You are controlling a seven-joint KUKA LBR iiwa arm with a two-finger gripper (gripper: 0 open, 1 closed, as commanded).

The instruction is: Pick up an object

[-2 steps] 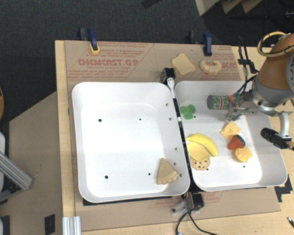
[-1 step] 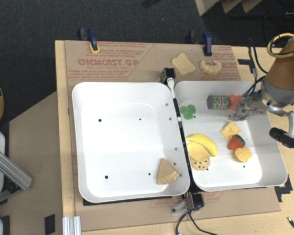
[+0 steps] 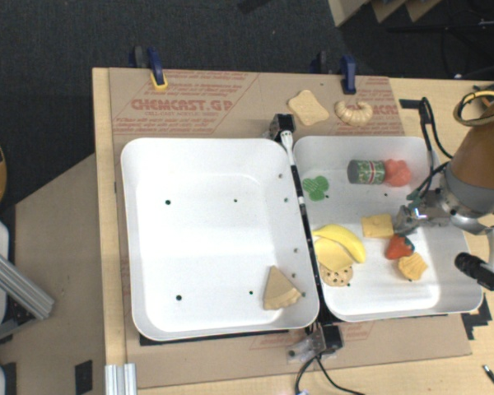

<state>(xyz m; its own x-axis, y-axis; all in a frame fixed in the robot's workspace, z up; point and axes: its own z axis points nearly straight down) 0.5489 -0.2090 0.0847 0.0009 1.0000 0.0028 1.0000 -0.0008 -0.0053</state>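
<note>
At the frame's right, the jaws (image 3: 409,225) hang over a red toy (image 3: 398,248) — grip state indiscernible — in the right bin (image 3: 379,307).

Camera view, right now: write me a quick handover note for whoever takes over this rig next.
Gripper: low in the right bin, just above the red strawberry toy; I cannot tell whether anything is gripped.
Right bin: green can, red piece, green piece, yellow block, banana, cookie, orange piece.
Left bin: tan wedge.
On the board behind the bins: a toast piece and a pretzel-like piece.
Done: nothing visibly lifted.
Left: pick up an object.
</note>
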